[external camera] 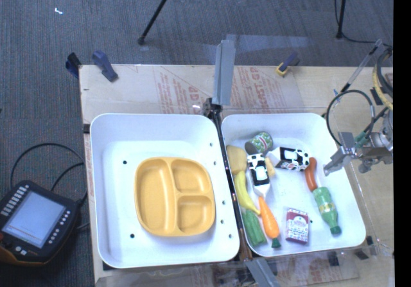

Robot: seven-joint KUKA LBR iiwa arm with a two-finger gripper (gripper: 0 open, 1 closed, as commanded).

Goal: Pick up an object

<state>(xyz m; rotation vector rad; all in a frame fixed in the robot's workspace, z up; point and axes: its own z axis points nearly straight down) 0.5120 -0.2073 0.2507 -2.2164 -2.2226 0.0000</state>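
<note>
Two white bins sit side by side on the table (154, 90), and honestly my own end of things is the hardest part to read here. My gripper (359, 151) hangs at the right rim of the right bin (297, 120), mostly a tangle of grey metal and cables cut off by the frame edge, so I can't tell if my fingers are wide or narrow. Nothing is visibly between them.

The left bin (109, 144) holds a yellow divided tray (174, 196), sitting flat.

The right bin is where all the pickable stuff is: a green can (261, 142) near the back, a cow-patterned carton (258, 170) and another black-and-white carton (293, 159) beside it, a small sausage-looking thing (311, 174), a green bottle (326, 209) lying on its side, a red box (297, 225), a banana (242, 191), a carrot (268, 217) and something green (253, 228) next to it that I can't quite identify. There's a pale yellowish item (236, 158) tucked against the left wall, partly hidden behind the carton. The sausage and bottle are closest to me, just beside the rim.
</note>
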